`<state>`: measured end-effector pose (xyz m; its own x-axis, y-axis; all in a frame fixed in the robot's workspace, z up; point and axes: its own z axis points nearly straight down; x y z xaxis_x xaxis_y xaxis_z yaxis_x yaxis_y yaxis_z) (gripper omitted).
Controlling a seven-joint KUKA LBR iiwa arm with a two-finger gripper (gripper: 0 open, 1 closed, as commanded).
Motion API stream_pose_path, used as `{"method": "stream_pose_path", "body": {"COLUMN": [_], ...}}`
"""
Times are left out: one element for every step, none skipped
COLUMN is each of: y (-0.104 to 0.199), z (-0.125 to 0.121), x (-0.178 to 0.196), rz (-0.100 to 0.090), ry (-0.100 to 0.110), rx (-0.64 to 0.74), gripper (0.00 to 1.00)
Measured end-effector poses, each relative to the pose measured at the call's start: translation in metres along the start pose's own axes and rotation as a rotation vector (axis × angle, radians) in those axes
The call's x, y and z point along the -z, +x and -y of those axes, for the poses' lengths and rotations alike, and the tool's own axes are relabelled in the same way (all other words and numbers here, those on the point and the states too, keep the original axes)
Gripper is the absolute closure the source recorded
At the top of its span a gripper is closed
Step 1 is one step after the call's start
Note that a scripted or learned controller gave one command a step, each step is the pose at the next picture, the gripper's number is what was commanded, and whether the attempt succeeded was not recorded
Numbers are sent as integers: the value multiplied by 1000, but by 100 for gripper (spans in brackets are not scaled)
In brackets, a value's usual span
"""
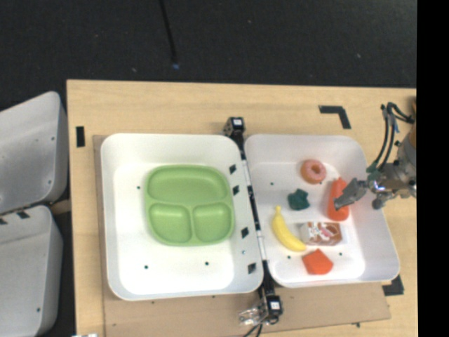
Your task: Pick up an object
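I've got the gripper [363,194] at the right bin's [354,146] 3 o'clock rim with its fingers spread over the carrot [337,198], nothing pinched yet, since that upright piece lies nearest my reach, the donut [313,170] at its 11 o'clock.

left bin [126,258]: the green tray [188,203] fills its middle; bare white floor all around the tray.
right bin [280,160]: donut [313,170], dark green toy [299,199], banana [286,232], packet [322,232], orange block [317,262] and red piece [337,199] sit close together.
free room: the bin's top left corner, up and left of the donut.
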<state>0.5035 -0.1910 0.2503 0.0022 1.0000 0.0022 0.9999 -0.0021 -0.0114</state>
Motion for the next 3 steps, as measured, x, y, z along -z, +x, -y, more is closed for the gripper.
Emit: {"method": "stream_pose_path", "body": {"y": [0,0,-3], "z": [-2,-12,-14], "x": [6,-50,-93], "rz": [4,3,3], "ry": [-12,-7,-8], "rx": [4,2,1], "gripper": [0,0,0]}}
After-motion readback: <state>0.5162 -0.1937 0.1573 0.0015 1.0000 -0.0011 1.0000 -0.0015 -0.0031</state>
